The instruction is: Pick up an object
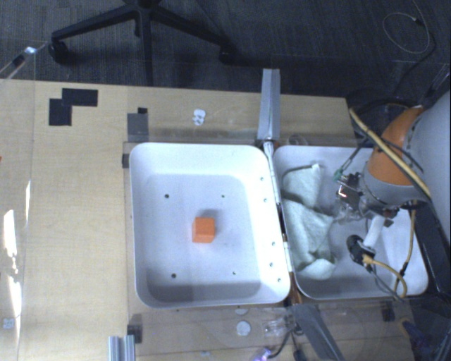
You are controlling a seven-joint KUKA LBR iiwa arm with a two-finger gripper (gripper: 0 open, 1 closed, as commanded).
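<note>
dark carpet (317, 35), chair base (141, 21), wooden bench (70, 247)

Both bins look like smooth matt white plastic: the left bin (151, 211) and the right bin (394, 282). The orange cube (204, 230) seems matt. Soft, creased white cloth (306, 215) fills the right bin. The bench (70, 211) is pale wood, faintly glossy.

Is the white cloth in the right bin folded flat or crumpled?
Crumpled. The white cloth lies bunched in uneven folds and lumps along the left side of the right white bin, beside the gripper.
</note>
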